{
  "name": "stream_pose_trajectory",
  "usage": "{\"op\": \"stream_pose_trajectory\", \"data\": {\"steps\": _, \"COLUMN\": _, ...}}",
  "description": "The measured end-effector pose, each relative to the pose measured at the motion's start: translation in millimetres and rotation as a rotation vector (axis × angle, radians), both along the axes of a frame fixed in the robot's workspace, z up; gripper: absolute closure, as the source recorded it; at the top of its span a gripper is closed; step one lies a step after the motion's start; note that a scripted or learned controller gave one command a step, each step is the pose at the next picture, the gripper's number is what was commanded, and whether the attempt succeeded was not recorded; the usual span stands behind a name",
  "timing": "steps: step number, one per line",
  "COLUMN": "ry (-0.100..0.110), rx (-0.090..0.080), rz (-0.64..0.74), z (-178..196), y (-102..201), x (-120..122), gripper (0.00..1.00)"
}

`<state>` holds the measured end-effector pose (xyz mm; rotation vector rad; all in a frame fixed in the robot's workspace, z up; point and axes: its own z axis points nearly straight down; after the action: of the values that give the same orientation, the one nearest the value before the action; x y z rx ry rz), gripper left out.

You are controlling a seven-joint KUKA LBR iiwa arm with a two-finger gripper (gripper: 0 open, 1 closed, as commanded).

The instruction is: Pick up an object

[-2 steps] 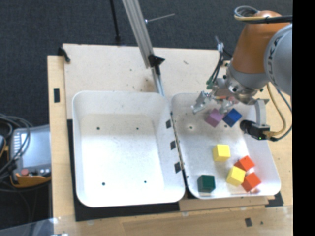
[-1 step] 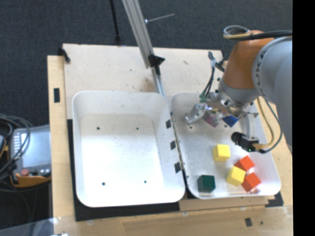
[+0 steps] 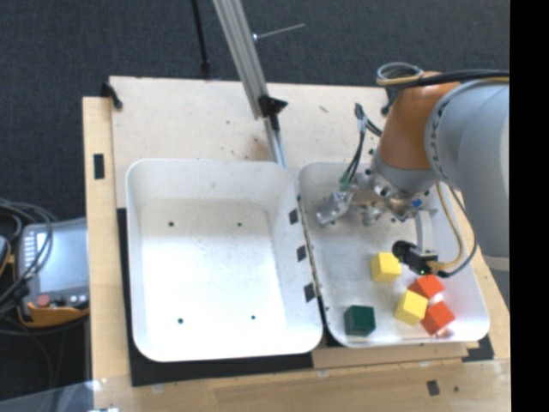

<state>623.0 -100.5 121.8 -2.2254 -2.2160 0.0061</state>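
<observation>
1. Tool [image 3: 347,206] low over the upper part of the right bin [image 3: 476,326], near its left wall, hanging from the grey arm [image 3: 463,144] with the orange band.
2. Tool state: cannot tell; metal parts at the wrist too cluttered to read as spread or pressed together, nothing seen pinched.
3. Candidate objects all in the lower part of the right bin: yellow cube [image 3: 385,267], second yellow cube [image 3: 411,307], two orange cubes [image 3: 429,287] and [image 3: 439,317] clustered against it, green cube [image 3: 360,319] apart near the front edge.
4. Key relation: every cube lying toward the front edge of the table from the tool, and a little to the right in view; nearest by judgement the lone yellow cube, just beyond the tool's tip and clear of its neighbours.
5. Cubes roughly equal-sided, so no long axis to align with; only the faces' turn matters.
6. Left bin [image 3: 137,230] holding nothing to grasp.
7. Likely risk: black cable loop [image 3: 412,254] close by the yellow cube, possibly fouling a descent.
</observation>
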Motion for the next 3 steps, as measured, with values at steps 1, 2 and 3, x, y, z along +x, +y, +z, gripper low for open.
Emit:
{"op": "stream_pose_trajectory", "data": {"steps": 1, "ry": -0.008, "rx": 0.002, "rz": -0.007, "z": 14, "y": 0, "x": 2, "gripper": 1.0}}
{"op": "stream_pose_trajectory", "data": {"steps": 2, "ry": -0.009, "rx": 0.002, "rz": 0.006, "z": 63, "y": 7, "x": 0, "gripper": 1.0}}
{"op": "stream_pose_trajectory", "data": {"steps": 3, "ry": -0.008, "rx": 0.001, "rz": 0.009, "z": 86, "y": 5, "x": 1, "gripper": 1.0}}
